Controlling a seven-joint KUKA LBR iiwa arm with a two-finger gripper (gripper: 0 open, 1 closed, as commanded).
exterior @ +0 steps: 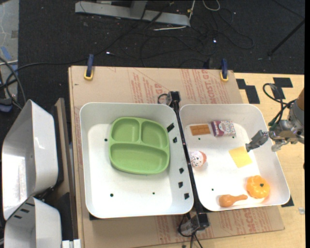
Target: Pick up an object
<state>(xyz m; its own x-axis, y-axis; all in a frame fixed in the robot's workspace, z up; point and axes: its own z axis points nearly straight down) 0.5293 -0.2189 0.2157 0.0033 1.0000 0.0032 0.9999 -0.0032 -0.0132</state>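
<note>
camera view | I see the grey two-finger gripper (257, 140) at the right white bin's (271, 167) right rim, just above the flat yellow square block (240, 157) | I cannot tell its opening; nothing visibly held | green divided plastic plate (139, 145) lies in left white bin (94, 193)

So the tabletop (145, 80) is a brown board with faded red lettering printed across it, pinned at the far edge by two clamps: a yellow-tipped one (88, 68) on the left, and a blue and yellow one (224, 70) further right. Behind that it's dark speckled floor (43, 34) with black cables (145, 34) snaking all over and a grey metal bracket (133, 13). Spare white tubs (26, 150) sit stacked off to the left.
</note>
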